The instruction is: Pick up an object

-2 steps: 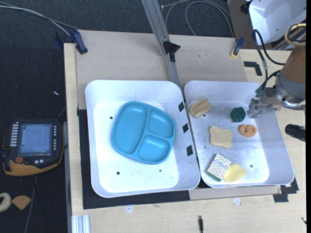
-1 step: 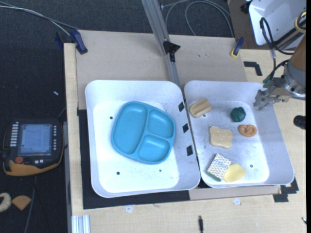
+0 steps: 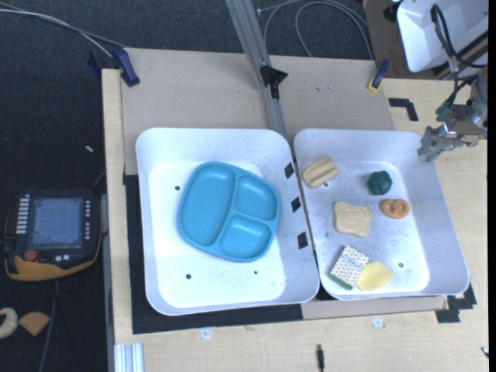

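Objects lay in right bin (image 3: pixel 434 208): bread roll (image 3: pixel 318 171), green ball (image 3: pixel 379 182), pretzel (image 3: pixel 394 208), toast slice (image 3: pixel 352 218), checkered packet (image 3: pixel 349 265), yellow piece (image 3: pixel 373 276). Tool (image 3: pixel 434 142) hovered at bin's upper right edge, grip state unclear. Blue divided plate (image 3: pixel 229 211) sat in left bin (image 3: pixel 167 270).

Dark carpeted floor (image 3: pixel 54 115) along left and top of frame. Light wooden bench (image 3: pixel 194 91) fills centre, blue clamps (image 3: pixel 124 64) at upper corners. Grey metal post (image 3: pixel 252 37) slants down from top centre. Pendant with screen (image 3: pixel 53 231) lies on floor at left. White cables (image 3: pixel 310 22) loop near top.
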`<state>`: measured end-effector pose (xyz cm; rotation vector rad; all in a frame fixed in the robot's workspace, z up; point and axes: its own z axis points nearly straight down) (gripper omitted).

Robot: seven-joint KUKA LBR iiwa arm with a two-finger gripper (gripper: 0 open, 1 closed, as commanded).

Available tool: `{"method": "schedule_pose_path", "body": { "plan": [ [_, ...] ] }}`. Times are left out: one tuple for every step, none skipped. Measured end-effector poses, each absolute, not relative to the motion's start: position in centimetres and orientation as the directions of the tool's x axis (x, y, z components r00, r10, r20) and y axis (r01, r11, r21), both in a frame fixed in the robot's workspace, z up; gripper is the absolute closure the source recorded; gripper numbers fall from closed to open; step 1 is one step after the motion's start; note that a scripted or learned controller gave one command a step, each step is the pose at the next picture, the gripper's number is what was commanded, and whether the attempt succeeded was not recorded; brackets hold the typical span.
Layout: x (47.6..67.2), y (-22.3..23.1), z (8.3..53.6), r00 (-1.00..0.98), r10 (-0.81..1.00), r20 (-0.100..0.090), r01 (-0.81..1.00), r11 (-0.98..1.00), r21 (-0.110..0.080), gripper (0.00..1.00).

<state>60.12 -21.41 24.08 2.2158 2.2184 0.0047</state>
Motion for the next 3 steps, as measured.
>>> {"method": "schedule_pose_path", "body": {
  "plan": [
    [58.4, -16.1, 23.0, -0.004, 1.000, 0.002, 1.000, 0.004, -0.003, 1.00],
    [56.7, -10.2, 23.6, -0.005, 1.000, 0.003, 1.000, 0.005, -0.003, 1.00],
    [55.1, -6.0, 22.8, -0.002, 1.000, 0.002, 1.000, 0.002, -0.003, 1.00]
  ]
}}
